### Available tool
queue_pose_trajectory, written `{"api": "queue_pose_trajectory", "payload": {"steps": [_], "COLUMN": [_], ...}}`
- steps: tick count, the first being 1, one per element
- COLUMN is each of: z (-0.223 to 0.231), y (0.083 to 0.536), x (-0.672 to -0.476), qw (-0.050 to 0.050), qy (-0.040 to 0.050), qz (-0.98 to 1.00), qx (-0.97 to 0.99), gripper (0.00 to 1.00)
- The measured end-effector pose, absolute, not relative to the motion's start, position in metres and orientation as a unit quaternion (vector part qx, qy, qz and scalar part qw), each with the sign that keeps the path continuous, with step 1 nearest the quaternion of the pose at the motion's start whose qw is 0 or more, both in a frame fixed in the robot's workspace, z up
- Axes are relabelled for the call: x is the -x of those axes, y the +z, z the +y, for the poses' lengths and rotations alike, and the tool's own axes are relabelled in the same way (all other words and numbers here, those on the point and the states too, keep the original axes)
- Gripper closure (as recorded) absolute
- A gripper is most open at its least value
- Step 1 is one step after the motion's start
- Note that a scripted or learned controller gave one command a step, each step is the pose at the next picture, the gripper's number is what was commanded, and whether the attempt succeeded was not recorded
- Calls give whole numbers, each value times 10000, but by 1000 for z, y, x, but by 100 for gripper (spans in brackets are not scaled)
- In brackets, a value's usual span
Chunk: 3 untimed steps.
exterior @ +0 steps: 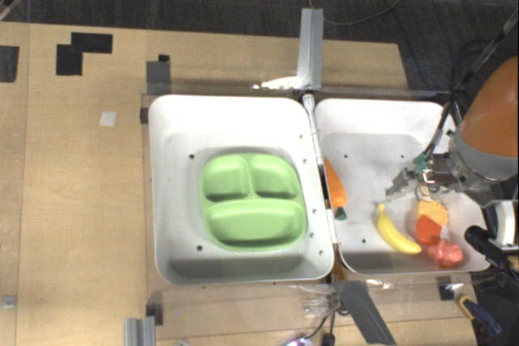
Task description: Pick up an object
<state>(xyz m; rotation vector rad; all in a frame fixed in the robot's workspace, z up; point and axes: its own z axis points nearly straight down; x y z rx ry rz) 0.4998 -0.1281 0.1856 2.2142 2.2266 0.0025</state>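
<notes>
In the right bin (pixel 381 126) lie a yellow banana (pixel 395 232), an orange carrot (pixel 334 187) against the left wall, an orange-and-yellow block-like toy (pixel 431 220) and a pink-red fruit (pixel 447 254) near the front right corner. My gripper (pixel 422 178) hangs at the bin's right side, just above and behind the orange toy, with the banana to its front left. Nothing shows between its fingers.
The left bin (pixel 174 134) holds a green divided tray (pixel 251 200). A grey post (pixel 310 53) stands behind the wall between the bins. The arm's grey and orange body (pixel 495 121) covers the right bin's right edge. Cables lie at the bench front.
</notes>
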Motion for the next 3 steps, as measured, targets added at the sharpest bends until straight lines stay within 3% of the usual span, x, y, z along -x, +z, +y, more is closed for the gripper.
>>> {"api": "queue_pose_trajectory", "payload": {"steps": [1,2,3], "z": [-123,-121,-41], "y": [90,101,219], "x": [-507,-511,-530], "qw": [52,76,15], "qy": [43,73,19], "qz": [7224,7229,6785], "qx": [-6914,-6908,-7346], "gripper": [0,100,100]}}
